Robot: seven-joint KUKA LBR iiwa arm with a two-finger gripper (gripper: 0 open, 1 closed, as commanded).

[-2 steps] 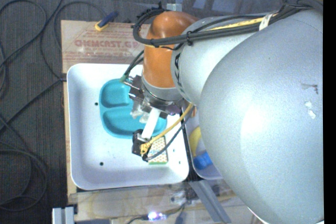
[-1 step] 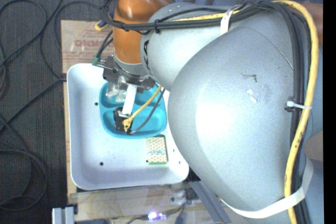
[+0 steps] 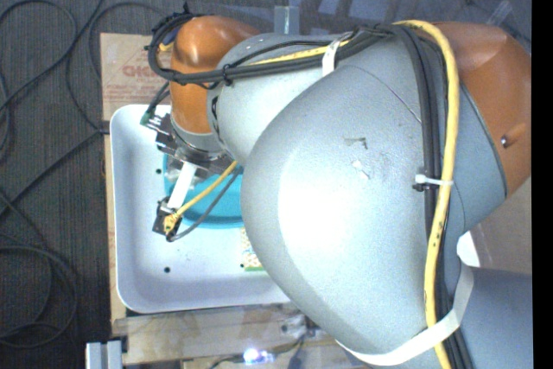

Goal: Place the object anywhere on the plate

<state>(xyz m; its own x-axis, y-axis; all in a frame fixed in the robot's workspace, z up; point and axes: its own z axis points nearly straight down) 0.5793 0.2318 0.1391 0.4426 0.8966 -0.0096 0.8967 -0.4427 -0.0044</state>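
Dark carpet around a white bin (image 3: 130,272), grey arm (image 3: 363,186) covering most of it, blue plate (image 3: 223,201) edge inside, gripper (image 3: 183,156) over the bin, opening unclear.

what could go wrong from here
1. The arm covers most of the blue plate, so a drop might land in the white bin instead, unnoticed.
2. A small printed thing lies near the plate, half under the arm, and could get knocked.
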